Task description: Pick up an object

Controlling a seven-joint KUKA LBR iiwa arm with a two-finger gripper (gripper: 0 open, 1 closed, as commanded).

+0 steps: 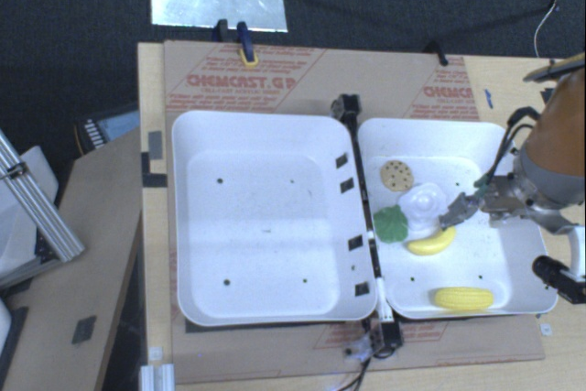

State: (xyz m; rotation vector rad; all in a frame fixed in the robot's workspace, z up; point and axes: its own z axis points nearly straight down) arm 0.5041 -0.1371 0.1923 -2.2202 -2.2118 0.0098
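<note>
Gripper (455,213), finger state unclear, hovers by curved yellow banana (431,242) and clear crinkled plastic cup (424,202).

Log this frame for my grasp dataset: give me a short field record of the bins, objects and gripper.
bins: two shallow white bins side by side
right bin contents: round tan cookie; clear plastic cup; green leafy toy; yellow banana; yellow corn cob
gripper: two-finger gripper, beside the cup, above the banana
grasp: cannot tell
</note>
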